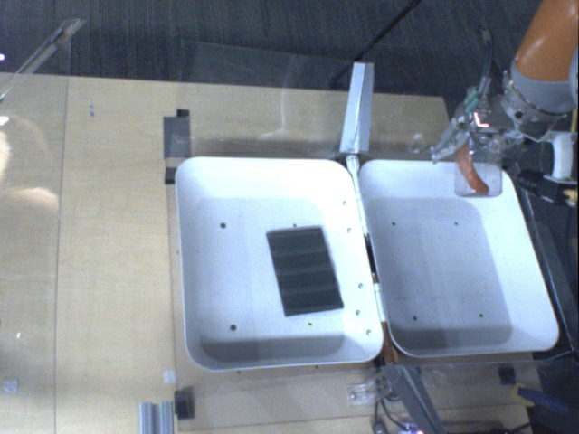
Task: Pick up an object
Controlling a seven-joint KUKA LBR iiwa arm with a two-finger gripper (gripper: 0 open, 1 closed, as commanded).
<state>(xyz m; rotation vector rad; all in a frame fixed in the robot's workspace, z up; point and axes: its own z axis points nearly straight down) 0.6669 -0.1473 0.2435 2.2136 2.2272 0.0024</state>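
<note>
My gripper (465,150) hangs over the far right corner of the right bin (452,269), below the arm's orange band. It is shut on a small orange-red sausage-shaped object (473,177), which dangles from between the fingers just above the bin's far rim. A dark grey ribbed rectangular pad (305,270) lies flat in the middle of the left bin (208,242), far to the gripper's left.
A grey metal post (358,107) stands at the back where the two bins meet. A black bracket (178,138) sits on the wooden bench behind the left bin. Cables and clamps lie along the front edge and right side.
</note>
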